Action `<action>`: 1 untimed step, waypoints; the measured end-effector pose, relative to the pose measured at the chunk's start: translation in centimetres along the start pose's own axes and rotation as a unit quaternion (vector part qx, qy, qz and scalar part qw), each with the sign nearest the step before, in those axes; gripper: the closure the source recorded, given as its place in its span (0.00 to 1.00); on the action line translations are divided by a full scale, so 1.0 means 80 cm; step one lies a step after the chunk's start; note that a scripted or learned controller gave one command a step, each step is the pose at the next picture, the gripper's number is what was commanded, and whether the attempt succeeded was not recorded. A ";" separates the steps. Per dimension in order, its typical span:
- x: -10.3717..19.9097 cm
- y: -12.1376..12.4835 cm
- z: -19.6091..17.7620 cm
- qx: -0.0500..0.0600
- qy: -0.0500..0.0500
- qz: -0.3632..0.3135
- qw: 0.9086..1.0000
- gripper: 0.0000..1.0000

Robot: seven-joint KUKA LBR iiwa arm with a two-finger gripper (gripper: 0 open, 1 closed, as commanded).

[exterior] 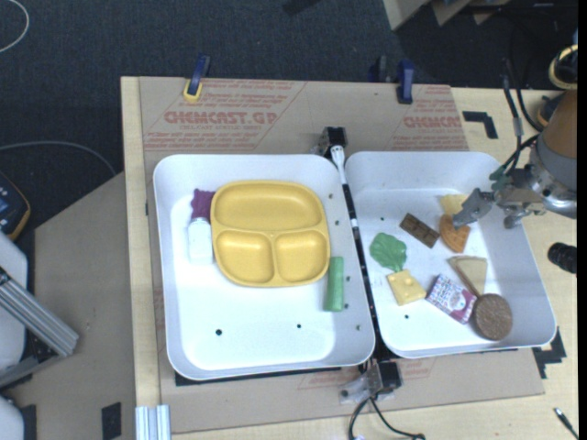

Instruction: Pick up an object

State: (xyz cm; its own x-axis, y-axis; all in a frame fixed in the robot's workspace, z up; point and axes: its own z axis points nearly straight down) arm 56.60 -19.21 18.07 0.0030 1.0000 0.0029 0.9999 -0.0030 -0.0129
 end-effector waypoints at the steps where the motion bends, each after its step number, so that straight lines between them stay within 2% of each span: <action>1: 0.000 0.004 -0.009 -0.007 -0.002 -0.002 1.000 0.00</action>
State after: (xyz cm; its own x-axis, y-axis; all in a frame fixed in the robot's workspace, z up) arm 56.94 -19.20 18.80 -0.0001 1.0000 -0.0002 1.0000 0.0001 0.0003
